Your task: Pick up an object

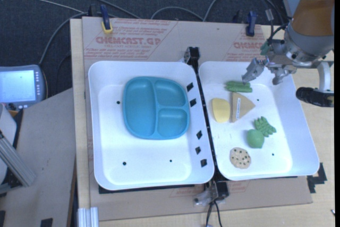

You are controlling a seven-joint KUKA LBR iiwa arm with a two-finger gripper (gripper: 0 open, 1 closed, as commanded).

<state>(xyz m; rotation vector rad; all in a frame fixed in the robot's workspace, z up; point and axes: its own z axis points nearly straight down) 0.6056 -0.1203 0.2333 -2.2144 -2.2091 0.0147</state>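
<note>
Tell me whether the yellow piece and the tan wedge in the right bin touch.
Touching. In the camera view the yellow piece lies edge to edge against the tan wedge, with no white floor between them.

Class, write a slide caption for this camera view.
Open gripper above the right bin, near the green bean.

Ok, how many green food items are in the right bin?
2. A long green pod lies near the bin's top, just under the arm. A leafy green piece sits lower right, above the cookie. None looks hidden.
</note>
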